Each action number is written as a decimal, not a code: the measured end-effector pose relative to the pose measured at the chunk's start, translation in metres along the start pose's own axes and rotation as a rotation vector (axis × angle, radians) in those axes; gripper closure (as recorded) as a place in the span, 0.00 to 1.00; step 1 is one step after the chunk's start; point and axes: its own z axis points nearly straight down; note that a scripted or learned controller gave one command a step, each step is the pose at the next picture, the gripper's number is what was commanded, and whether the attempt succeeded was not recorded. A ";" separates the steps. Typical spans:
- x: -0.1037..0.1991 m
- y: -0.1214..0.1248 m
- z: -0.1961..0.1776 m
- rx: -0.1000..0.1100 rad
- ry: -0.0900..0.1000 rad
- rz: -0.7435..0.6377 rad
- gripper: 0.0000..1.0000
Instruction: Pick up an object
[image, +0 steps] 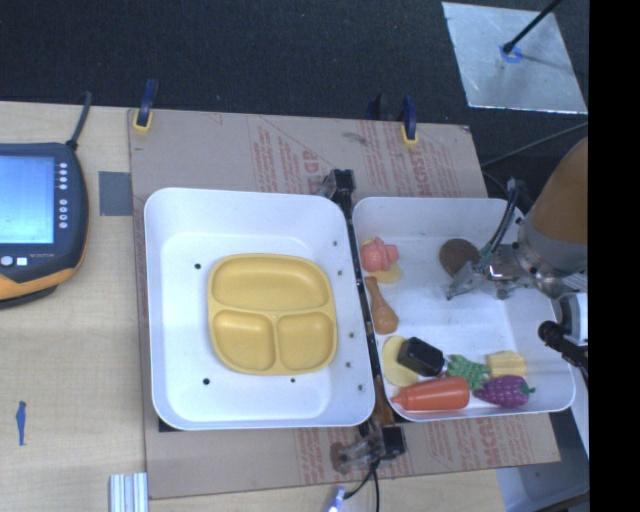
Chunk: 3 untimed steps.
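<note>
**Arm above the right bin, toy food along its edges**

At the left edge of the bench lies a control pendant (30, 225) with a lit screen. The left bin (170, 380) holds a yellow divided plate (272, 312) in its middle.

In the right bin (425, 212), a pink toy (379, 256) and a brown drumstick-shaped piece (380, 308) lie along the left wall. Near the front edge are a black block (420, 356) on a yellow disc (393, 362), an orange carrot (433, 395), a green piece (466, 368), a small yellow block (507, 363) and purple grapes (503, 391) in the front right corner. A brown round object (458, 255) sits near the back wall.

The gripper (468, 285) is just beside this brown object, toward the right side of the bin. Whether its claw is open or closed I cannot tell, and nothing is seen between it.
</note>
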 end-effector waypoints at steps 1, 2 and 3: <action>0.053 0.051 -0.001 -0.001 0.000 -0.001 0.00; 0.091 0.071 -0.001 -0.001 -0.001 0.001 0.00; 0.091 0.073 -0.014 -0.004 0.000 -0.002 1.00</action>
